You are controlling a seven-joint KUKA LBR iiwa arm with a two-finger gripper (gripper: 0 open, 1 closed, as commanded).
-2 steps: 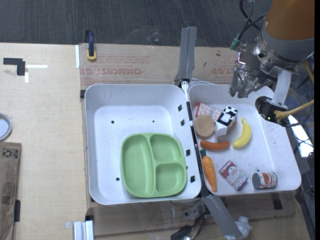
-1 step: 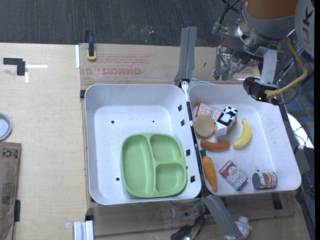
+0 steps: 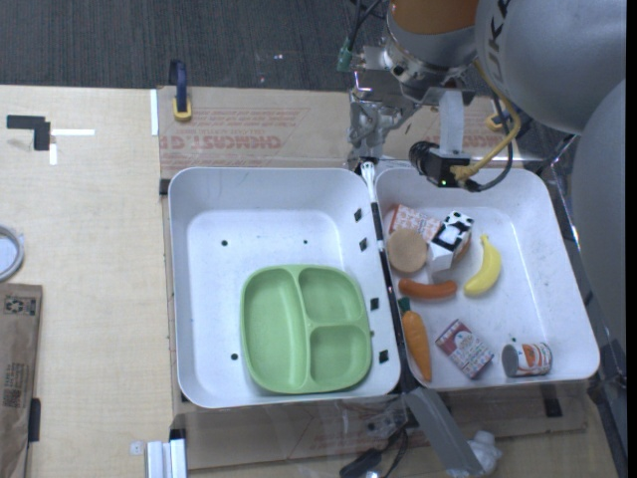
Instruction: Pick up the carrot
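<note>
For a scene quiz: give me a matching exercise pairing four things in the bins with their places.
Things:
1. carrot
2. banana
3. green tray
4. can

Places:
A. left bin
B. right bin's near right corner
C. along the right bin's left wall, near end
D. right of the sausage

Pairs: 1-C, 2-D, 3-A, 4-B

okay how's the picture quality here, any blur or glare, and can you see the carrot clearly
Camera view: lighting is even and soft, with faint shadows under the green plate; the white bins look bright but not blown out; the arm at top right is large and slightly soft, being close to the lens; the carrot is sharp, lying against the right bin's left wall.
</note>
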